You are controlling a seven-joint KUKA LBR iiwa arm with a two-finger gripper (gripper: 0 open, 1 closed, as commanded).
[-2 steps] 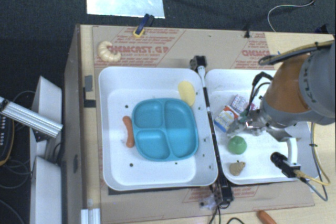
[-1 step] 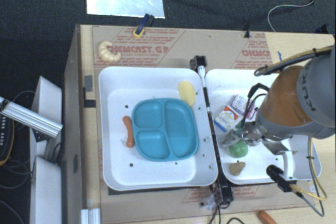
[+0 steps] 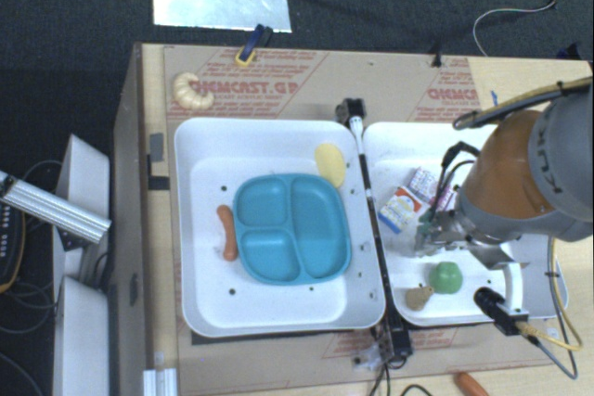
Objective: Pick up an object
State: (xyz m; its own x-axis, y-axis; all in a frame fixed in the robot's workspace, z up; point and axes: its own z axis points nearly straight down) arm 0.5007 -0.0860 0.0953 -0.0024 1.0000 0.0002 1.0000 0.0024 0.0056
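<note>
A: Where are the things that could be picked up?

B: The right bin (image 3: 390, 144) holds them. A green ball (image 3: 447, 277) lies at about five o'clock in it, a small tan lump (image 3: 419, 297) just beside it at the ball's seven o'clock, near the bin's lower edge. A small printed packet (image 3: 400, 208), white with red and blue, lies at about nine o'clock in the bin, and a second pale packet (image 3: 423, 181) sits just at its one o'clock.

A: And the arm?

B: The arm (image 3: 529, 172), grey with its orange band, reaches in from three o'clock and hangs over the bin's middle. The gripper (image 3: 432, 235) points down between the packets and the green ball, at the ball's eleven o'clock. Whether the pincer is spread or pressed together I cannot tell; the wrist hides it.

A: What about the left bin (image 3: 200, 162)?

B: A blue divided plate (image 3: 291, 227) fills its centre. An orange sausage-shaped toy (image 3: 226, 232) lies just beside the plate at nine o'clock, and a yellow lemon-like piece (image 3: 330, 163) touches the plate's rim at one o'clock.

A: Anything outside the bins?

B: On the cardboard bench top (image 3: 390, 79), a cream ridged toy (image 3: 193, 91) at eleven o'clock of the left bin, and a blue and yellow clip (image 3: 252, 45) at twelve o'clock.
</note>
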